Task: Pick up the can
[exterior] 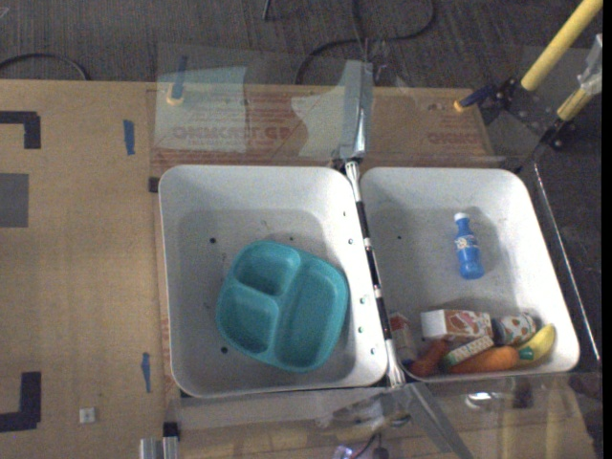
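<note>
Can [457, 323] on its side among bin [497, 185] clutter, likely light, rigid, slick; I'd pinch across its round body; my own grip state, cannot tell.

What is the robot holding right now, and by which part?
Nothing that can be seen. The can lies in the right bin among the toy food, with the bottle lying apart from it, and no fingers are on either.
</note>
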`<state>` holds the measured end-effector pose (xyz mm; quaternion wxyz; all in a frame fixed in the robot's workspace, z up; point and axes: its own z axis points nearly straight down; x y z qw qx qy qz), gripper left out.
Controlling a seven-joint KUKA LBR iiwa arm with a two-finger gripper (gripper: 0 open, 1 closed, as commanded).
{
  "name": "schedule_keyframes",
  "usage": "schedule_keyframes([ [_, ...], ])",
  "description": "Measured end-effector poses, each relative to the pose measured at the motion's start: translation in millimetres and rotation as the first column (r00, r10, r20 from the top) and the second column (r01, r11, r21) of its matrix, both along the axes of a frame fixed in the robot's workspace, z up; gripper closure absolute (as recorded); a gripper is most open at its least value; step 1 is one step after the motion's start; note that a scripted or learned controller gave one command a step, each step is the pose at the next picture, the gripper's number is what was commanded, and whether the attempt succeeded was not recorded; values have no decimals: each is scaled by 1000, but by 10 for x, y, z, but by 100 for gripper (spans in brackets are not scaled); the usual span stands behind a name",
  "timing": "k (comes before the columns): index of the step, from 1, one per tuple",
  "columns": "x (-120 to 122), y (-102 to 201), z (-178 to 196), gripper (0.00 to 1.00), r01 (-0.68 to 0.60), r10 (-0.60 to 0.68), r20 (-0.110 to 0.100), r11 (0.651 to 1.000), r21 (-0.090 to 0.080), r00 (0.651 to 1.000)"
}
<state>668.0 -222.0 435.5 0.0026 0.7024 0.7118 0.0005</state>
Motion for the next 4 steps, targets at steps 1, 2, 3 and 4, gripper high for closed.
schedule_keyframes([
  [1,0,4,-19,100,51,-51,-2,999,1,999],
  [2,-5,1,0,100,106,-106,0,994,1,994],
  [3,-14,0,-2,100,173,-173,-2,985,2,985],
  [4,-1,53,0,100,84,-84,-3,996,1,996],
])
